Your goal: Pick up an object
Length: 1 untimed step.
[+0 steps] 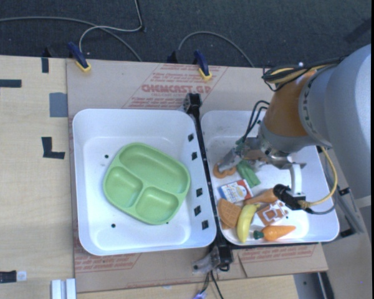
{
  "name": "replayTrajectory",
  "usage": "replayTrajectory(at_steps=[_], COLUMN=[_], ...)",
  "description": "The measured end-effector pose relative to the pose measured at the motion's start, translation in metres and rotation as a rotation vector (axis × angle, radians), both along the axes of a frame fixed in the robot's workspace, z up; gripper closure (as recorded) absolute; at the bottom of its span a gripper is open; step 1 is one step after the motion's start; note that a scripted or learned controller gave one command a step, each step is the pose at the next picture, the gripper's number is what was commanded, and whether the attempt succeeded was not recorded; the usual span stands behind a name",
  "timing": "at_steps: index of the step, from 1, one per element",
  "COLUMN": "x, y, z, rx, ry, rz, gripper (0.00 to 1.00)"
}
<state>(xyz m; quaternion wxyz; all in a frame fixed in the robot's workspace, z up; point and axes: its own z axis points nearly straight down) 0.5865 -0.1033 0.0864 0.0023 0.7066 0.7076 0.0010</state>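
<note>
white bins: two shallow ones side by side on my surface (112, 83), the left bin (87, 167) and the right bin (324, 229).
camera view, left bin: a green divided plate (146, 182) lies alone in it, well apart from my reach.
camera view, right bin: toy foods heaped at the near end, a banana (245, 222), a carrot (278, 232), a small carton (235, 190), an orange curved piece (225, 167) and a green piece (249, 174).
my claw (242, 154): low over the far part of the heap, just beside the orange curved piece and the green piece; whether it is released or clenched i cannot tell, and i see nothing between it.
step in hand: i judge this the descent onto a target, with the lift not yet done.
next move: settle on one piece, likely the green or the orange one nearest me, close squarely on it, then rise straight so the neighbours stay put.
</note>
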Motion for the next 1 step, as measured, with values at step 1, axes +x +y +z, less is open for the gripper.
replayTrajectory(at_steps=[1], x=[0.0004], y=[-0.0001], z=[0.0103], rx=[0.000], ry=[0.000], rz=[0.000], gripper=[1.00])
